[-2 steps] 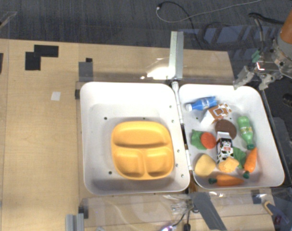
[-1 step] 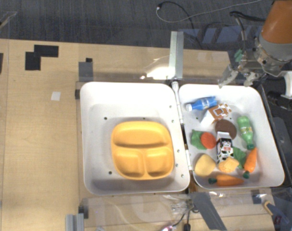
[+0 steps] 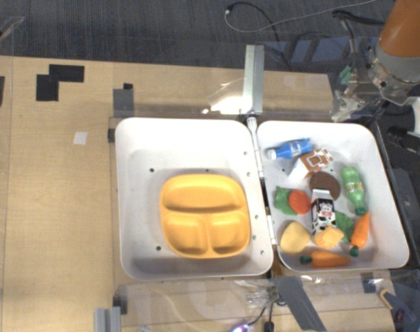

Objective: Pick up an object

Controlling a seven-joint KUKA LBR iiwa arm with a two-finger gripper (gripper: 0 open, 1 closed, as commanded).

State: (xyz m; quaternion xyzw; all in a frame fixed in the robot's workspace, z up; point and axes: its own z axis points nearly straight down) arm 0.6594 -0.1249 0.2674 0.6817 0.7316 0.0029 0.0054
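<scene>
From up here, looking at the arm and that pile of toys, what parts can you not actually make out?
- Gripper: blurred against cables at the camera view's top right; open or shut, I cannot tell.
- Arm: cut off by the top and right edges.
- Cow-patterned carton: its print is too small to read.
- Orange carrot: its left end is tucked under neighbouring toys.
- Yellow tray: covers the left bin's floor beneath it.

Gripper (image 3: 349, 97) up at right bin's (image 3: 382, 159) far rim, past the toys; finger state unreadable. Orange band (image 3: 405, 21) above it. Nearest below the jaws: blue bottle (image 3: 290, 148), then brown disc (image 3: 324, 183), green bottle (image 3: 353, 189). Farther off: cow figure (image 3: 324, 214), carrot (image 3: 360, 229). Well to the jaws' left, yellow divided tray (image 3: 205, 214) in left bin (image 3: 137, 151).
</scene>
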